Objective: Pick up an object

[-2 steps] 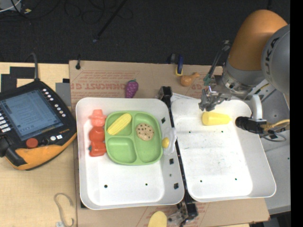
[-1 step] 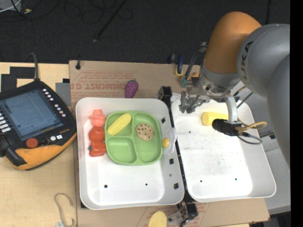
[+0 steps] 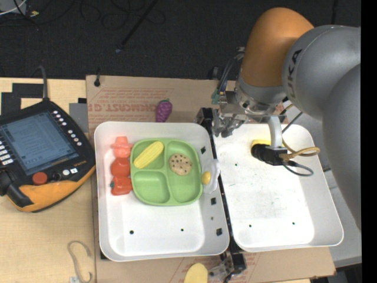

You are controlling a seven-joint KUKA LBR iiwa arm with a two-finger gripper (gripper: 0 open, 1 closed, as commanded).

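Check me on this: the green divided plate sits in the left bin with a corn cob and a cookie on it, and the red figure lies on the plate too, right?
Not quite. The camera view shows the red figure beside the green plate, on the left bin floor. The corn cob and cookie are on the plate.

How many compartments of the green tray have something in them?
2. The green tray in the left bin holds a corn cob in its upper-left compartment and a cookie in its upper-right one.
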